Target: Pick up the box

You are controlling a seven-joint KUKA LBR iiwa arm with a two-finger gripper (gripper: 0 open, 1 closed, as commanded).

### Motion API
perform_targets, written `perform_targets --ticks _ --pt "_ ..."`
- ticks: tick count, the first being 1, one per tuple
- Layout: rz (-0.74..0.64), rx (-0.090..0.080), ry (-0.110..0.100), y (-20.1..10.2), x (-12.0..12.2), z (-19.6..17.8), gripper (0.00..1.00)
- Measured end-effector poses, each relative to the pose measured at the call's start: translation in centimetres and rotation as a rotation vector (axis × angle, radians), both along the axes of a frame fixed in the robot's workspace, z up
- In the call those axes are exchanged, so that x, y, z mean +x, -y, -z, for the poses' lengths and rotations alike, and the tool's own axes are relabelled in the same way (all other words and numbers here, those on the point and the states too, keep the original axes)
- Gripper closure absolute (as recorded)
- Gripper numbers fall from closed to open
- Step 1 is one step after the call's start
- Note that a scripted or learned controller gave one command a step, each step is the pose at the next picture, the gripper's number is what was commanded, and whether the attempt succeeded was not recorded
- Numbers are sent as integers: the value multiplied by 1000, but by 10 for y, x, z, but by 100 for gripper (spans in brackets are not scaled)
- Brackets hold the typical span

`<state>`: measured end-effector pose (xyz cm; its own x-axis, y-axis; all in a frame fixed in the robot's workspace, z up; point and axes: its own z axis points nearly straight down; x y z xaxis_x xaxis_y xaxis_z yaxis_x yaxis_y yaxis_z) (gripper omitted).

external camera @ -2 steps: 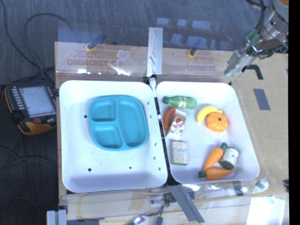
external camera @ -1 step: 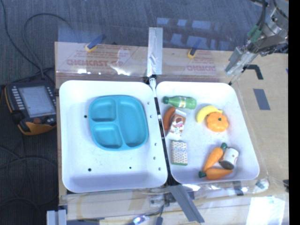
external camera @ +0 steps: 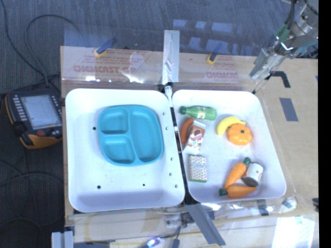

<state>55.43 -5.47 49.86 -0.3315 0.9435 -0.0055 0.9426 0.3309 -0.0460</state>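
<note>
Your gripper [external camera: 261, 68] hangs above the right bin's [external camera: 269, 138] far corner, nothing in its grasp; its opening cannot be judged. The box [external camera: 197, 168] lies flat near the divider, leaving clear overhead access.

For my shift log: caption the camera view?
Claw hovers beyond right white bin; small patterned cardboard box lies inside.

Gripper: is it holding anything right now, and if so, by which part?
Nothing is held. The gripper hangs above the bench past the right bin's far corner, with nothing between its fingers. The box lies in that bin, untouched.
</note>
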Motion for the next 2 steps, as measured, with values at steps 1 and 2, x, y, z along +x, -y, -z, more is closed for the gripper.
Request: perform_targets --ticks 1,2 --pt "0 -3 -4 0 3 -7 100" --pt "0 -6 -7 0 7 -14 100"
